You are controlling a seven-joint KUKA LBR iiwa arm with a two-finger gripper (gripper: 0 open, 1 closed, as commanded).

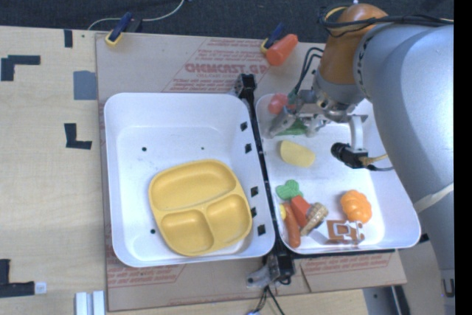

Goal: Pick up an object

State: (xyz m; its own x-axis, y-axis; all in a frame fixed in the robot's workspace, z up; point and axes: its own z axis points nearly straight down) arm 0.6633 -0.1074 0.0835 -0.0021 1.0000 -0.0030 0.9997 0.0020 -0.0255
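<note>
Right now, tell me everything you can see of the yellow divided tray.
The yellow divided tray is a rounded, plastic-looking dish with three compartments: one long one along the top, two smaller ones below. It lies flat, right side up and slightly turned, in the near part of the left bin, on its floor. All three compartments are bare.

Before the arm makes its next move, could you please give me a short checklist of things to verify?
1. Hand sits over the right bin, at its far end: ok.
2. An object is held between the fingers: cannot tell; green and red pieces lie right at the hand.
3. Yellow lemon-shaped piece lies apart from the hand, free to pick: ok.
4. Carrot, orange pumpkin lie in the near part, away from the arm: ok.
5. Yellow divided tray rests flat in the left bin: ok.
</note>
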